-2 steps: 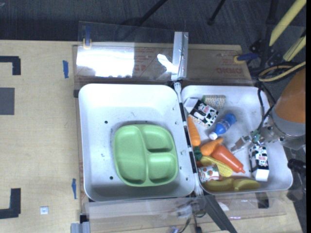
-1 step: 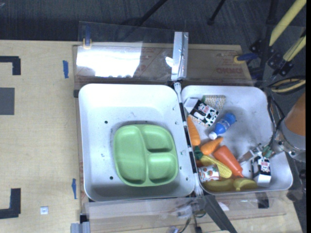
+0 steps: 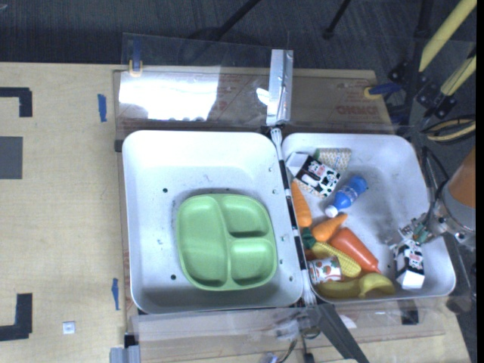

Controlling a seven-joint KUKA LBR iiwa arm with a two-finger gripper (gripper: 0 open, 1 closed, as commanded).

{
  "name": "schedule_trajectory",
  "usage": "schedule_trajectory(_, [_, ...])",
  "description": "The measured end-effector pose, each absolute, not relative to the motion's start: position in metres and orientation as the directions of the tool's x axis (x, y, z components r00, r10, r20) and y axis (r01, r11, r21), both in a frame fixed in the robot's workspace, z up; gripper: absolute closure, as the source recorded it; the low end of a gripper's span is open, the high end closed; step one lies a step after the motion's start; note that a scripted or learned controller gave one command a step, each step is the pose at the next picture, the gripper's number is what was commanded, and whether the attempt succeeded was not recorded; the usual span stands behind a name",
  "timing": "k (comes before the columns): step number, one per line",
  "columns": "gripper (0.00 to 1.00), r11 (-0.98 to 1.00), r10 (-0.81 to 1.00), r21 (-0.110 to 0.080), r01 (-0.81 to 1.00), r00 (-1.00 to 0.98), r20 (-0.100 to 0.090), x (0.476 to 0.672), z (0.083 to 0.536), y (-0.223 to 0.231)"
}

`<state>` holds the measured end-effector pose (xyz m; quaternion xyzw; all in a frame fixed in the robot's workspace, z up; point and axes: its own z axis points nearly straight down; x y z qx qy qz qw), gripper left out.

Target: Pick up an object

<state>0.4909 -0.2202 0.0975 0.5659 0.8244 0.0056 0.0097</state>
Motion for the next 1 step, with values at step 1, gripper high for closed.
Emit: schedule_trajectory(1, [1.0, 0.268, 0.963, -0.002, 0.963, -0.268, 0.001, 0.5191, 0.1832, -0.1984])
